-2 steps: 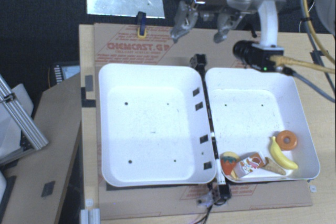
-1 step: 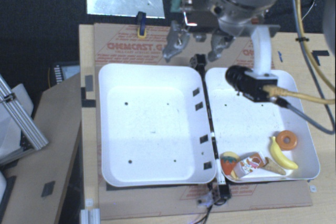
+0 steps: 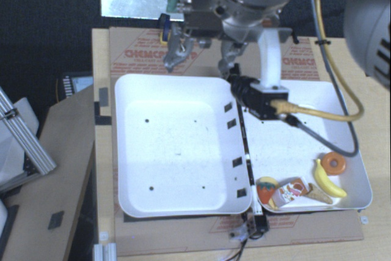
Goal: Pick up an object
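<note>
My gripper (image 3: 201, 58) hangs high over the far edge of the left bin (image 3: 131, 192), its two fingers (image 3: 177, 53) spread apart with nothing between them. The objects lie in the near corner of the right bin (image 3: 360, 195): a yellow banana (image 3: 325, 181), an orange ring-shaped piece (image 3: 333, 163), an orange-red round fruit (image 3: 266, 189), a red-and-white packet (image 3: 289, 192) and a small tan cone-shaped piece (image 3: 319, 195). The gripper is far from all of them, up and to the left.
A black box on a white bracket (image 3: 267, 98) with a yellow cable (image 3: 317, 112) hangs over the divider between the bins. Brown cardboard (image 3: 131, 52) lies under both bins. A metal frame (image 3: 24, 143) stands at the left edge.
</note>
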Action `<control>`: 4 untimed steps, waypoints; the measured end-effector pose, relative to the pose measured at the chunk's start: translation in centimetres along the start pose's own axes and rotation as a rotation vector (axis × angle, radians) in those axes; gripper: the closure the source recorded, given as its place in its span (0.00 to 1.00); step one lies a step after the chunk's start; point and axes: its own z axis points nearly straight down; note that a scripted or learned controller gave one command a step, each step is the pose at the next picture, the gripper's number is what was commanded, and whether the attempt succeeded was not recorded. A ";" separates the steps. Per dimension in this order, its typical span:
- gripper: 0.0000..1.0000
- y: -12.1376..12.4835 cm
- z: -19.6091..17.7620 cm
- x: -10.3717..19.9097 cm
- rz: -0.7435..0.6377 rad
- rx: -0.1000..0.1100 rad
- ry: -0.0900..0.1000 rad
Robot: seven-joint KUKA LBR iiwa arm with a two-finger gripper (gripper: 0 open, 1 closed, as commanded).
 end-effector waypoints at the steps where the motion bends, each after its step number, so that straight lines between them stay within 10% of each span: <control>1: 1.00 0.1 -1.2 -0.2 0.000 -0.002 0.000; 4: 1.00 12.2 0.0 -20.0 0.012 -0.002 -0.004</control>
